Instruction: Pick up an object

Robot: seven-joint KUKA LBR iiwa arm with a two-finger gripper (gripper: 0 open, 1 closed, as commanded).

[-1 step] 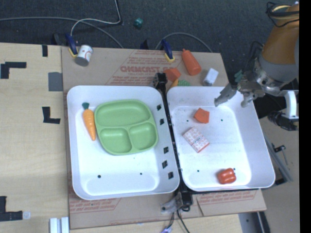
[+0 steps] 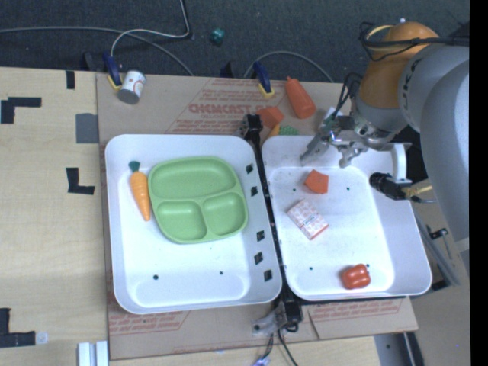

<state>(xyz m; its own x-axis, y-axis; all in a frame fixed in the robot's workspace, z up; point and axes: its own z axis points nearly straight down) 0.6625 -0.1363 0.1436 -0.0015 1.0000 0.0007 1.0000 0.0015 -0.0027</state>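
My gripper (image 2: 330, 153) hangs over the far part of the right bin (image 2: 396, 239), its two fingers spread open with nothing between them. Just below and left of the fingertips lies a small orange block (image 2: 316, 181). Nearer the bin's middle sits a pale patterned packet (image 2: 306, 220). A red-orange tomato-like thing (image 2: 354, 277) rests near the front edge. In the left bin (image 2: 122, 227) a green divided plate (image 2: 199, 198) lies beside a toy carrot (image 2: 139, 191).
Behind the bins, on the cardboard, lie an orange toy pepper (image 2: 300, 98), a smaller orange piece (image 2: 271, 117) and a small white can (image 2: 131, 85). Blue clamps (image 2: 264, 81) and cables run along the far edge. The black divider (image 2: 263, 204) separates the bins.
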